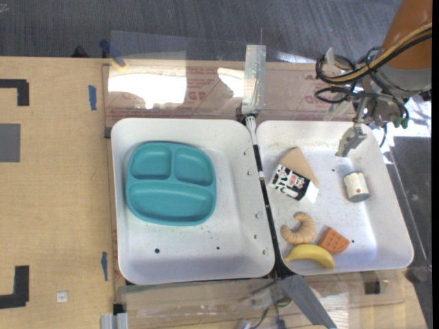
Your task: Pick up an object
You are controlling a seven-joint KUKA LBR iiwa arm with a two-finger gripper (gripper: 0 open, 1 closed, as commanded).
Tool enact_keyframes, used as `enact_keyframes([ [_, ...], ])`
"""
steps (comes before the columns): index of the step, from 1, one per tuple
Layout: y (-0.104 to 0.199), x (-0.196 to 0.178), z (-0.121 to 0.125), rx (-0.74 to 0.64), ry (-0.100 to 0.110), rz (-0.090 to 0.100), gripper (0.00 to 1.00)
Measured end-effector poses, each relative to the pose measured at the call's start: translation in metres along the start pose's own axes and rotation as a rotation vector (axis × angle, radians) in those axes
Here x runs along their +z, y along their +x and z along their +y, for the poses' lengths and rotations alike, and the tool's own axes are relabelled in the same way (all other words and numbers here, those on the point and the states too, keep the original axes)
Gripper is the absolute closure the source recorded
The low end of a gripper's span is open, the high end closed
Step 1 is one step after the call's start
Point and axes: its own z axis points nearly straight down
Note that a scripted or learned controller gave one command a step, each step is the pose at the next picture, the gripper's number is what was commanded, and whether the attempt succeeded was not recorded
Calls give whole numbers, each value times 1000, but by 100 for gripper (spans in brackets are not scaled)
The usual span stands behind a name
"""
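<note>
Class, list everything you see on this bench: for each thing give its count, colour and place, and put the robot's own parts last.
bins: 2, white, side by side on the bench; left bin, right bin
divided plate: 1, teal, in the left bin
wedge: 1, tan, upper left of the right bin
carton: 1, white with black patches, just below the wedge
cylinder: 1, white with a tan end, right part of the right bin
croissant: 1, light brown, lower part of the right bin
waffle: 1, orange, right of the croissant
banana: 1, yellow, by the right bin's front edge
gripper: 1, grey, above the right bin's upper part, nothing seen between its fingers
arm: 1, grey with orange band, top right
</note>
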Motion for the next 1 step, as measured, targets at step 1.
enact_keyframes([
  [1, -7, 120, 8, -345, 1, -6, 0],
])
